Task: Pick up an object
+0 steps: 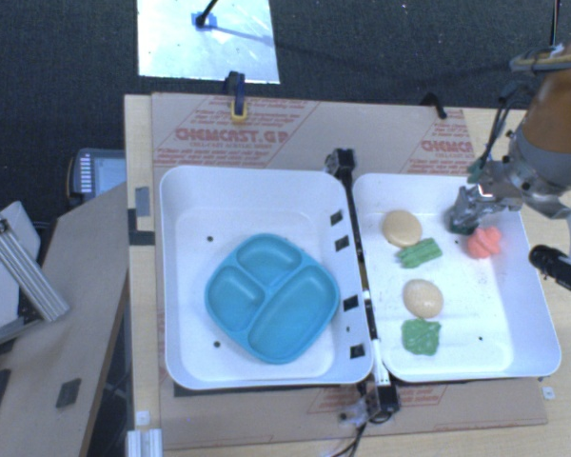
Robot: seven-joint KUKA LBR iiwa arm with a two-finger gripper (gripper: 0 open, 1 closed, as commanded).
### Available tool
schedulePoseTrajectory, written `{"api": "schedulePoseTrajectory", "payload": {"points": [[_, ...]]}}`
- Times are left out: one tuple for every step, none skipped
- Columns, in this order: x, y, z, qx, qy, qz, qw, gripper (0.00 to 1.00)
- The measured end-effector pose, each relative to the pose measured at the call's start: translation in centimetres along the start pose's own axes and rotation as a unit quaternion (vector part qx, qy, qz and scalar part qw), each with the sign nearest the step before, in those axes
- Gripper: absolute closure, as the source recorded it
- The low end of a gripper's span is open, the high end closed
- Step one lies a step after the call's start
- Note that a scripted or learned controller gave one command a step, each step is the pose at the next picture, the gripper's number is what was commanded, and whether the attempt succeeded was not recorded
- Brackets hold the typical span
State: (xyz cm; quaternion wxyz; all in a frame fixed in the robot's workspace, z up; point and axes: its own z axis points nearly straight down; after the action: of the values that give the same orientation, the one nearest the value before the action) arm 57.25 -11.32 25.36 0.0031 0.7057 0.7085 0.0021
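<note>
The gripper (pixel 468 212) hangs low over the upper part of the right bin (pixel 528 350), at the end of the grey arm (pixel 552 150) that comes in from the right with its orange band just above the wrist. Whether it is open or closed cannot be told from this angle, and nothing can be seen held in it. Taking the gripper as the landmark: a pink piece (pixel 484 242) lies just beside it, below and to its right, on the bin floor. A tan bun (pixel 402 227) sits to its left, a little apart, and a green piece (pixel 419 252) lies below and left of it, touching the bun's lower edge. Farther below the gripper rests a second tan bun (pixel 423 298), and beneath that a second green piece (pixel 421 336), near the bin's front wall. Well to the gripper's left, past the divider between the bins, the left bin (pixel 186 255) holds a blue tray (pixel 271 298) with three compartments, lying flat.
</note>
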Motion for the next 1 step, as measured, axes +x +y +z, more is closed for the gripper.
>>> {"api": "schedulePoseTrajectory", "payload": {"points": [[5.90,-0.26,0.77,0.003,0.001,-0.003,1.0000,1.00]]}}
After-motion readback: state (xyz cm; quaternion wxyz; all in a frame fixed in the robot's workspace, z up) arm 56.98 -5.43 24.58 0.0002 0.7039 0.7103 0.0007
